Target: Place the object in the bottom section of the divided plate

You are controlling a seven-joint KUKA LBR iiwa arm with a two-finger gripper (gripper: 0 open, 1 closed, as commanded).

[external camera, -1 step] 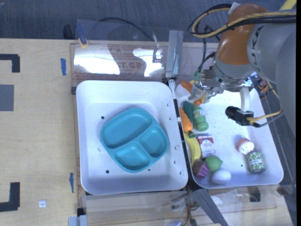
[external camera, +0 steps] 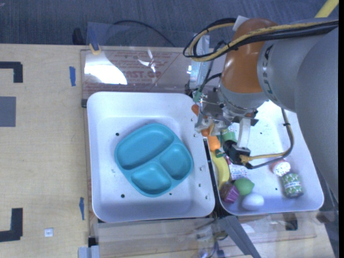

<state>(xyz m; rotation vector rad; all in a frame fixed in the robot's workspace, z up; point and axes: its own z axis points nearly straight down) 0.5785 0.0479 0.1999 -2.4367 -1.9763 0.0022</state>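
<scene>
In the left bin [external camera: 102,198] the blue divided plate [external camera: 154,158] is seen, while over the right bin's [external camera: 309,198] left edge the gripper [external camera: 215,130] is poised above a banana [external camera: 221,168], its jaw state impossible to tell.

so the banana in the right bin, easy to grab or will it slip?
The banana is curved and glossy, so it may slip or pivot between fingers. It lies crowded against the bin wall and other toys, so a push probably jostles them. It looks plastic, likely stiff and light.
</scene>
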